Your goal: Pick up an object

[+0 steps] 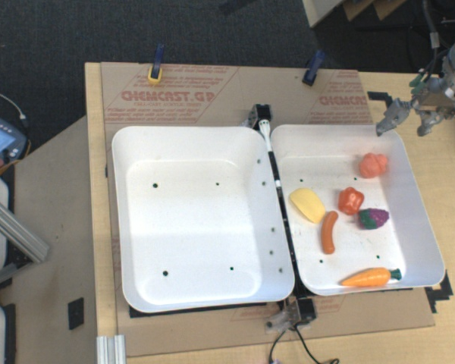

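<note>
Gripper (404,121) hangs with fingers spread and holding nothing just past the right bin's (432,237) far right corner, likely staged for a descent, nearest the pink toy (372,165), with pepper (350,200), sausage (329,232) and carrot (369,277) farther off.

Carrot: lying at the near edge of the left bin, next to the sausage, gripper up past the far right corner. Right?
Wrong bin. The camera view shows the carrot at the near edge of the right bin, near the sausage; the gripper is past its far right corner.
</note>
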Available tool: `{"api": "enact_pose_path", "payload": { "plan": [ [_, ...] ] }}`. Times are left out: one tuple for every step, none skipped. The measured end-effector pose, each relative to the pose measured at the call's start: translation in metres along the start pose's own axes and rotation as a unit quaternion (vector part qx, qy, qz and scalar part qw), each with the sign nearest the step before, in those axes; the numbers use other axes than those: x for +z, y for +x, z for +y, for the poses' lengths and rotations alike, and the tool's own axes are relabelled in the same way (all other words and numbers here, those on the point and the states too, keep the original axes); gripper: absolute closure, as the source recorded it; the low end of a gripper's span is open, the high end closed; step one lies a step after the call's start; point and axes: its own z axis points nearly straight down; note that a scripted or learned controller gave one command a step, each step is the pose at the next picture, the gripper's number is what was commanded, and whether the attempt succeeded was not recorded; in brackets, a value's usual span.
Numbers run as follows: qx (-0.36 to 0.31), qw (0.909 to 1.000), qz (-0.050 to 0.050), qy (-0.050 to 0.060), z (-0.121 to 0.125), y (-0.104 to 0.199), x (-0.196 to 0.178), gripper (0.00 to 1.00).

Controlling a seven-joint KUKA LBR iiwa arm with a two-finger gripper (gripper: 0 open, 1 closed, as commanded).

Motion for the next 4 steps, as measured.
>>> {"api": "enact_pose_path", "payload": {
  "plan": [
    [0.0,1.0,0.003,0.008,-0.035,0.022,0.152,0.0],
    [0.0,1.0,0.0,0.0,-0.03,0.02,0.142,0.0],
    [0.0,1.0,0.002,0.003,-0.089,0.055,0.154,0.0],
    [-0.002,1.0,0.0,-0.002,0.004,0.065,0.137,0.0]
  ]
}}
